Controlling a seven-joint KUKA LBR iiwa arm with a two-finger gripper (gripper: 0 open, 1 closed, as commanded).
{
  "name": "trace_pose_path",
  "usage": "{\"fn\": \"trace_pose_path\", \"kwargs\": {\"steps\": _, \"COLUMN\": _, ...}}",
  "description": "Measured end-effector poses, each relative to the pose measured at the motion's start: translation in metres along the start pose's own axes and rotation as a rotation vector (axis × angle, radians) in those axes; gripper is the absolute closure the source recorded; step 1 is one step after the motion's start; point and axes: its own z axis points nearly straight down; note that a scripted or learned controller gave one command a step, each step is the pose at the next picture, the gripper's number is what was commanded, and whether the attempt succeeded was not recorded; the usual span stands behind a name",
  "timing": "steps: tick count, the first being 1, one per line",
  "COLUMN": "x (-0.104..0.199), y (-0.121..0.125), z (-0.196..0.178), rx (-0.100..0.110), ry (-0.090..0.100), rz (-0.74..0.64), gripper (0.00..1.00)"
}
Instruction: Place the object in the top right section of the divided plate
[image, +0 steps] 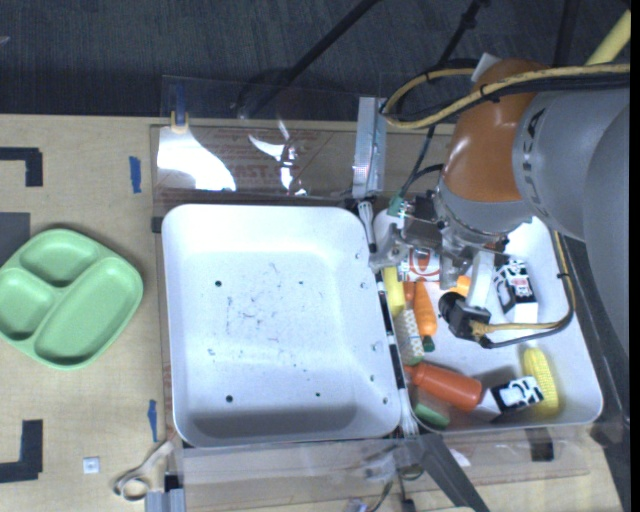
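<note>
The green divided plate (68, 297) lies on the wooden bench at the far left, outside both bins. My gripper (432, 266) hangs low over the left part of the right bin (575, 345), just above a cluster of toy food. Directly below it lie an orange carrot (425, 310) and a yellow piece (393, 293) against the bin's left wall. A small red-and-white thing (420, 262) shows right at the gripper, and I cannot tell whether it is held.
The right bin also holds a red-orange bottle (448, 385), a yellow corn cob (541, 375), a green piece (430, 411) and black-and-white items (516, 282). The left bin (270, 320) sits between the gripper and the plate. A clear panel (260, 155) stands behind it.
</note>
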Motion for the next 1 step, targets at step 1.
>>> {"fn": "trace_pose_path", "kwargs": {"steps": 1, "x": 0.0317, "y": -0.0844, "z": 0.0441, "rx": 0.003, "ry": 0.000, "rz": 0.094, "gripper": 1.00}}
